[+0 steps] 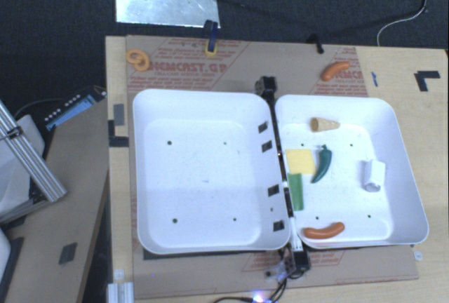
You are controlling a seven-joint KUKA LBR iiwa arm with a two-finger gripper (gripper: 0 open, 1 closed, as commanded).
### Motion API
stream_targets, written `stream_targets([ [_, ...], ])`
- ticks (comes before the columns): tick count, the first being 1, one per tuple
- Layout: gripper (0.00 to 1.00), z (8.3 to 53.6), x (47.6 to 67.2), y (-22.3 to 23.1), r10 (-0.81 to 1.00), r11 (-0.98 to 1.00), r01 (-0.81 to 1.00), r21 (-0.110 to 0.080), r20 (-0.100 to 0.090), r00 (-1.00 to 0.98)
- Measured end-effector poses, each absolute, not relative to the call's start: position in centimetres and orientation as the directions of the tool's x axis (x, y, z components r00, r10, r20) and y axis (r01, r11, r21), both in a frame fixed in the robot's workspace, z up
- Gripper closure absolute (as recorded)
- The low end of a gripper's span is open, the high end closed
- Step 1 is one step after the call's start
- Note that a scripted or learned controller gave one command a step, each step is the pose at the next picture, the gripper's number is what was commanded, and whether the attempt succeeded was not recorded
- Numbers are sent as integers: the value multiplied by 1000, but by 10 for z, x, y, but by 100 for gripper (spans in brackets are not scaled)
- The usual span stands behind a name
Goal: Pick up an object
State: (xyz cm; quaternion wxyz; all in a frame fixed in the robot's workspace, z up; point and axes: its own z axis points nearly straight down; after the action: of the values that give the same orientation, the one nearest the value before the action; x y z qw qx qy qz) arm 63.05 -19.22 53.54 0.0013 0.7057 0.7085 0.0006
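Observation:
The right bin (403, 154) holds several small objects. A tan cone (324, 125) lies near its back. A yellow square (300, 160) sits at its left side, with a green bar (296, 191) just in front of it. A dark green pepper (322, 163) lies beside the yellow square. A white cup-like piece (372, 175) lies toward the right. An orange sausage (323, 230) rests at the front wall.
The left bin (151, 112) stands beside the right one, with black clips along the seam. On the board behind the bins lie an orange pretzel (138, 59), another orange sausage (335, 70) and a yellow-blue clamp (210, 38). A metal frame stands at the far left.

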Motion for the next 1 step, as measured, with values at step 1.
stream_targets([
  [1, 100, 535, 607, -207, 1000, 0, 1000, 2, -1, 0],
])
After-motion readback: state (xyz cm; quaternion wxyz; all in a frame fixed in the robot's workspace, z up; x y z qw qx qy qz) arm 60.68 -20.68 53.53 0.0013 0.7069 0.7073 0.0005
